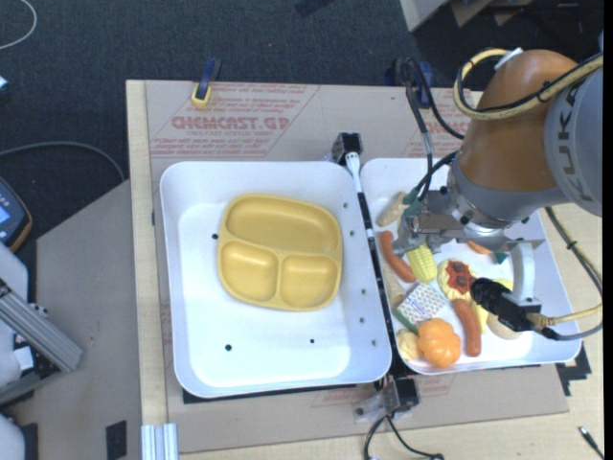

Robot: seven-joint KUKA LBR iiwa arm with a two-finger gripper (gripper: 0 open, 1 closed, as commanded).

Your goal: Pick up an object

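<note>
The right bin (pixel 551 348) holds several toy foods. My gripper (pixel 418 234) hangs low over the bin's left part, just above a yellow corn cob (pixel 422 261). A red sausage (pixel 395 255) lies slantwise just left of the corn. Nearer the front are a white checkered packet (pixel 421 305), an orange fruit (pixel 439 342) and a second reddish sausage (pixel 468 326). A red and yellow piece (pixel 458 277) lies right of the corn. The wrist hides whatever is under the arm.
The left bin (pixel 182 257) holds a yellow divided plate (pixel 280 252). The ridge where the two bins meet (pixel 369 247) runs close to the gripper's left. A pale beige piece (pixel 391 209) sits at the right bin's back left. The arm covers the bin's back right.
</note>
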